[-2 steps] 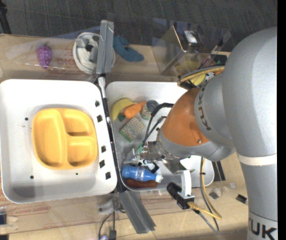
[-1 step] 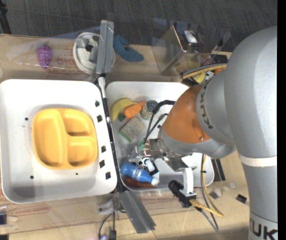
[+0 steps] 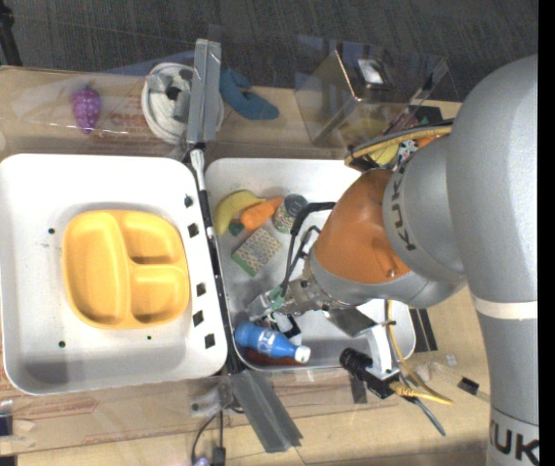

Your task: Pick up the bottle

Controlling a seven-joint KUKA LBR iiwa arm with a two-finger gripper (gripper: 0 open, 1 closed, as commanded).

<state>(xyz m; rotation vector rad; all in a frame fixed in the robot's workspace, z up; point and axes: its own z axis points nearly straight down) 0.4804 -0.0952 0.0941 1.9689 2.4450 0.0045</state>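
A: Any readable text?

B: "KU" in dark letters on the grey KUKA arm point(image 3: 472, 212), on the joint shell beside the orange band, and "KU" again at the bottom right on the base. Nothing legible on the objects.

A: Task object?

B: Blue plastic bottle with a white cap point(image 3: 270, 343), lying on its side in the right white bin point(image 3: 258, 178), against the near wall at the near-left corner. Cap end points right. A red-and-white patch sits on the body near the cap, too small to read.

A: Gripper?

B: The two-finger gripper point(image 3: 282, 304) is low in the right bin, just above and beside the bottle. Fingers are small and dark against clutter, so I cannot tell whether the jaws are open or closed. Nothing visibly held between them.

A: Other stuff?

B: Same bin, far end: a yellow rounded item point(image 3: 234, 207), an orange carrot-like piece point(image 3: 261, 212), a small grey-capped jar point(image 3: 287, 212), and a green-grey mesh sponge pad point(image 3: 256, 250) nearer the middle. The left white bin point(image 3: 25, 260) holds 1 yellow 3-compartment tray point(image 3: 127, 265). A purple grape-like toy point(image 3: 86, 107) and a white roll point(image 3: 169, 100) sit on the bench behind it.

A: Obstructions?

B: The arm's wrist and orange band cover the right half of the right bin.
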